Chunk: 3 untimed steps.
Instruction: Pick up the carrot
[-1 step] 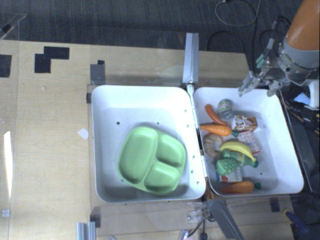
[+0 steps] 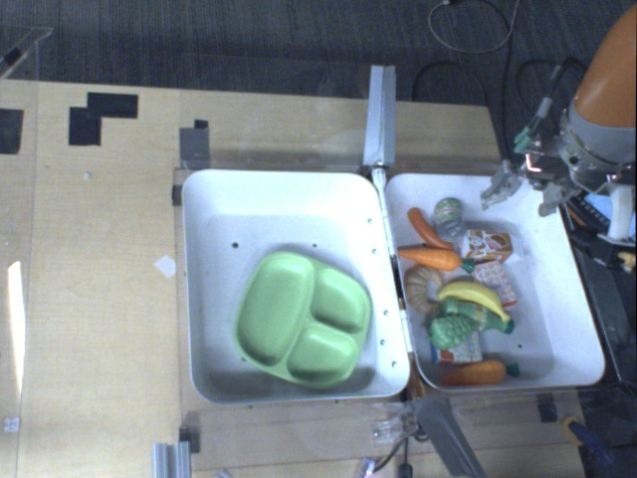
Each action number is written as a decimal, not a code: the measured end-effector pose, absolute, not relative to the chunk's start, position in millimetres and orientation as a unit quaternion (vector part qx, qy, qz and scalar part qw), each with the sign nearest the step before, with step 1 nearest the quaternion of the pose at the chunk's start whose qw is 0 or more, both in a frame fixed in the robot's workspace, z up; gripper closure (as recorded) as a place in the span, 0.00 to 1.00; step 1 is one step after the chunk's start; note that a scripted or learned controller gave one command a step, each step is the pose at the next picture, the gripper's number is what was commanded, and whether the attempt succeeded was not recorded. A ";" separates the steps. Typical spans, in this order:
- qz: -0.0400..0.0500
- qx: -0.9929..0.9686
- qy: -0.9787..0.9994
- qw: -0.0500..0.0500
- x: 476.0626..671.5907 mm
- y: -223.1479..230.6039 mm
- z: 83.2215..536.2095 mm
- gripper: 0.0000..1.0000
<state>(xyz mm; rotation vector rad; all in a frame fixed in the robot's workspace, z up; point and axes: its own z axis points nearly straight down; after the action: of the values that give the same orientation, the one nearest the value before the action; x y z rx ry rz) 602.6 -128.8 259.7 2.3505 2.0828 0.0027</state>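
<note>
Pincer [image 2: 522,189] spread apart, hanging over the far right corner of the right bin [image 2: 572,297], clamped on nothing, touching nothing. Grey metal fingers [image 2: 495,189], thin and angled, under an orange band on the arm.

Smooth white plastic bins side by side on a pale wooden desk [image 2: 90,297]. Left bin [image 2: 204,277] carrying a glossy green divided plate [image 2: 302,317], rounded, three compartments. Right bin crowded with toy food: a tapered orange carrot [image 2: 430,259] lying crosswise near the dividing wall, beside a slimmer orange-red piece [image 2: 428,229], a curved yellow banana [image 2: 474,298], printed packets.

Carrot well apart from the pincer, lower and to the left, against the bin's left side.
</note>
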 end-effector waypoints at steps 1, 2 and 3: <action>0.006 0.643 0.766 0.008 604.0 -90.3 121.9 0.00; 0.016 0.649 0.761 0.023 597.7 -96.1 108.2 0.00; 0.001 0.646 0.763 0.002 564.7 -94.0 130.1 0.00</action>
<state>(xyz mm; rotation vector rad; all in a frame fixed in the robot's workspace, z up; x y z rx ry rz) 564.7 -94.0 130.1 2.0278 2.3955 0.0047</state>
